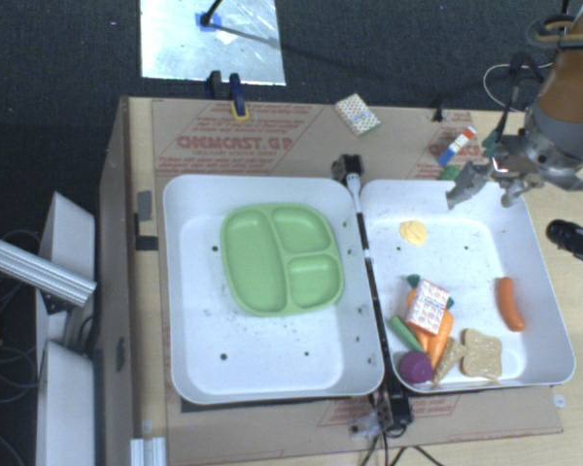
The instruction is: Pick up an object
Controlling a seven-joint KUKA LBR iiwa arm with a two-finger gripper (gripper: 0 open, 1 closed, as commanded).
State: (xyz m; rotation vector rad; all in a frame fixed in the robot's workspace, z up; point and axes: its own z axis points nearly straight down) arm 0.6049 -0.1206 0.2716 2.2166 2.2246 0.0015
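One toast slice [482,353], one purple ball [415,366] and one carton [428,306] crowd the right bin's [539,260] near corner, one sausage [508,303] beside, one yellow piece [413,231] farther. One green tray [280,258] occupies the left bin [189,260]. The gripper [486,184] hovers spread, grasping nothing.

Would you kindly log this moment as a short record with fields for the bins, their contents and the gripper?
left bin: holds a green divided plate
right bin: holds toy food
yellow piece: alone, near the bin's far edge
sausage: alone, toward the right wall
near-corner pile: carton, carrot, purple piece, toast
gripper: open, over the right bin's far edge, holding nothing
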